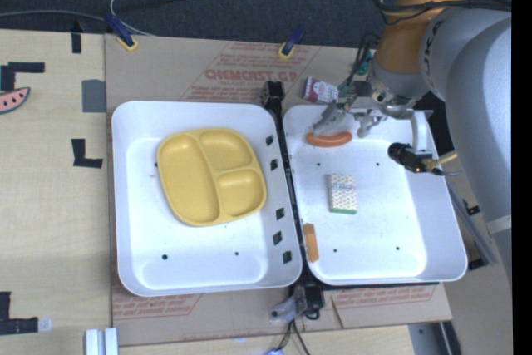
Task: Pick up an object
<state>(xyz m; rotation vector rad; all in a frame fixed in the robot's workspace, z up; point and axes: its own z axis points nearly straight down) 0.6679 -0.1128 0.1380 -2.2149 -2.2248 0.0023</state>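
Observation:
In the right bin [416, 262], an orange sausage-shaped piece [331, 140] lies near the far left corner. My gripper [342, 127] hangs just above and behind it, fingers [326, 120] spread apart with nothing between them. The left finger's tip is next to the sausage's far edge; I cannot tell whether it touches. A small pale patterned block [342, 193] lies mid-bin, clear of the gripper. A small orange stick [310, 242] rests against the bin's left wall near the front.
The left bin [141, 262] holds a yellow divided plate [213, 175]. A small dark red packet [317, 89] lies on the cardboard behind the right bin. The arm's grey body [482, 96] overhangs the right bin's right side.

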